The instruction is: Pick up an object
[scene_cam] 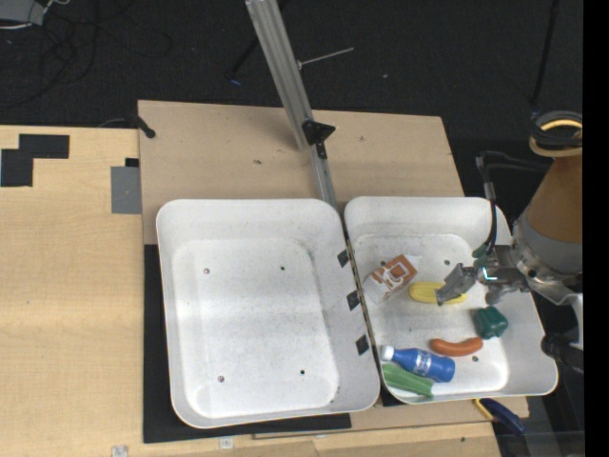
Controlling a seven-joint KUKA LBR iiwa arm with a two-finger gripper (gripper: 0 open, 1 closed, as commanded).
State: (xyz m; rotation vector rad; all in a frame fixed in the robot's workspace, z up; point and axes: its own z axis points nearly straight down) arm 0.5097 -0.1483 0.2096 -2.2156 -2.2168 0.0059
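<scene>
The gripper [455,288] sits low in the right bin [419,212], its dark fingers at the right end of the banana [430,292]; I cannot tell how wide the jaws stand. Near the banana lie an orange-white block [393,273] to its left, a green block [492,323] to its right, and a sausage [456,347], bottle [422,363] and green stick [407,382] toward the front rim. The left bin [249,312] rests on the tan board [228,150], with dark floor behind.

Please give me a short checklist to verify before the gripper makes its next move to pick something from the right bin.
1. Gripper is over the right bin: ok.
2. A target lies near: yellow object just beside the fingertips: ok.
3. Object is between the fingers: cannot tell.
4. Neighbours stand apart from the target: orange-white object is close: not ok.
5. Green object, orange sausage and blue bottle are away from the gripper: ok.
</scene>
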